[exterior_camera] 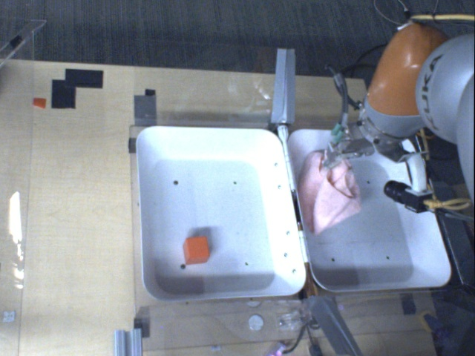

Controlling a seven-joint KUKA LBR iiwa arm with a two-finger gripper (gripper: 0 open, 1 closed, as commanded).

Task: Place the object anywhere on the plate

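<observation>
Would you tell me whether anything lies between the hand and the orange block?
Yes: the pink cloth beside the hand in the right bin, then the bins' adjoining rims, lie between it and the block in the left bin.

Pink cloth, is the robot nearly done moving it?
Not nearly. Done: the gripper is at the top edge of the crumpled pink cloth in the right white bin. In hand: I cannot tell if it has really grabbed the cloth. Left: the cloth is on no plate yet, so lifting and placing remain. The small orange cube sits apart in the left white bin.
</observation>
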